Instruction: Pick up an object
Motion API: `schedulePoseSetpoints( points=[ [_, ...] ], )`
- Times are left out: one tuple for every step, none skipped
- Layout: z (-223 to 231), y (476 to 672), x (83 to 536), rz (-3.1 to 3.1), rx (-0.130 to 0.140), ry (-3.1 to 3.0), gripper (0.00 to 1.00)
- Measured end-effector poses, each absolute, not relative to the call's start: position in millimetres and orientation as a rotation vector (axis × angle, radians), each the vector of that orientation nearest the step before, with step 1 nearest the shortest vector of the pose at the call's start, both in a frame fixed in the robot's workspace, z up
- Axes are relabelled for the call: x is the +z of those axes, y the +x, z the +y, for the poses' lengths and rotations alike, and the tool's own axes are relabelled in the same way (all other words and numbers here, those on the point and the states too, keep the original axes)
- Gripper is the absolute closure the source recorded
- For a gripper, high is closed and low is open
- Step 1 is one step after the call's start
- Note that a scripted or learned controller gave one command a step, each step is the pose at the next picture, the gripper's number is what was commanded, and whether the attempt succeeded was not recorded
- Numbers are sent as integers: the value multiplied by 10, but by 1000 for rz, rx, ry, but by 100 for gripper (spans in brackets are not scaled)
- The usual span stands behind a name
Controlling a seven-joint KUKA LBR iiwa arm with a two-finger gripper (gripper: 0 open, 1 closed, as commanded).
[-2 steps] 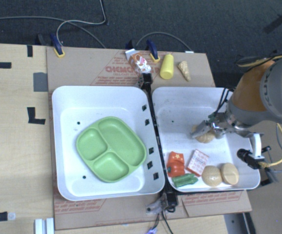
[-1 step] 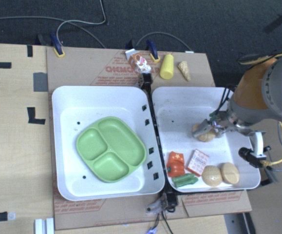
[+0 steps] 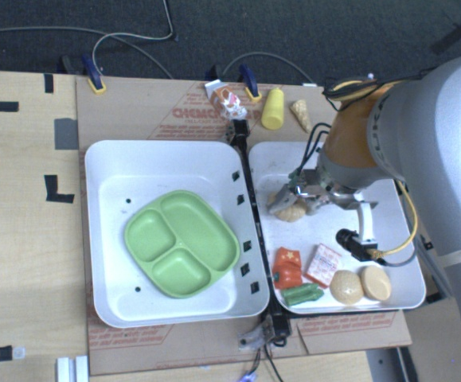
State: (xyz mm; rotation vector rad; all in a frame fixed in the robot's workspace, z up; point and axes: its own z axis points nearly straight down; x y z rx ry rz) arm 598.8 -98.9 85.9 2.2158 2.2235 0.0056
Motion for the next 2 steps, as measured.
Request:
schedulePoseSetpoints(
  points=[
    [-234, 5661, 1842, 2225, -1, 2220, 100],
    [-142, 5417, 1920, 2224, -3, 2222, 100]
  ],
)
